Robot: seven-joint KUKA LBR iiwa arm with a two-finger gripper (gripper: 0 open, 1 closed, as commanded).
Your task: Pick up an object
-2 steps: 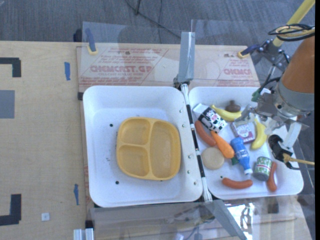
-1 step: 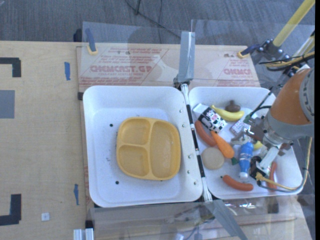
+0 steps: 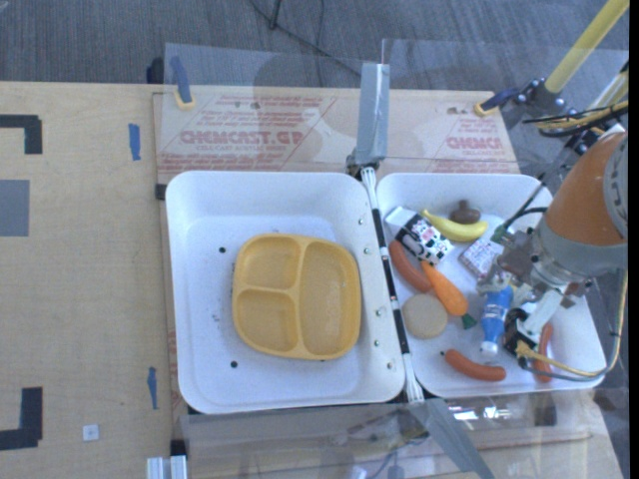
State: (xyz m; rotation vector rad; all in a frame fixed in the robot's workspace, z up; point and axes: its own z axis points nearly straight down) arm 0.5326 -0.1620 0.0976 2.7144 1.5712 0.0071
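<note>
Camera view looks down on two white bins set side by side on a wooden bench (image 3: pixel 70 297). Left bin (image 3: pixel 200 267) holds a yellow three-compartment plate (image 3: pixel 297 294), lying flat near the bin's middle.

Right bin (image 3: pixel 589 352) carries the clutter. Toward its far side lie a banana (image 3: pixel 454 227) and, just beyond it, a small brown lump (image 3: pixel 464 210). Left of the banana sits a black-and-white toy (image 3: pixel 419 238), patterned like a cow. A carrot (image 3: pixel 445 287) slants across the middle, with a reddish sausage-shaped piece (image 3: pixel 408 265) just to its left. Below them rests a round tan disc (image 3: pixel 425 316), like a biscuit. A pale, speckled packet (image 3: pixel 479 256) lies right of the carrot. Near the front edge of the bin lies a red hot dog sausage (image 3: pixel 474 365). A blue and white bottle (image 3: pixel 493 319) stands or leans between the carrot and the arm.

Grey arm with its orange band (image 3: pixel 589 208) reaches in from the right, over the right side of this bin. Gripper (image 3: pixel 523 329) hangs low just right of the blue and white bottle, near the sausage; whether it is parted or closed cannot be told from this angle, and no object is plainly seen in its grasp. Another orange piece (image 3: pixel 544 352) lies just beside it, partly hidden.
</note>
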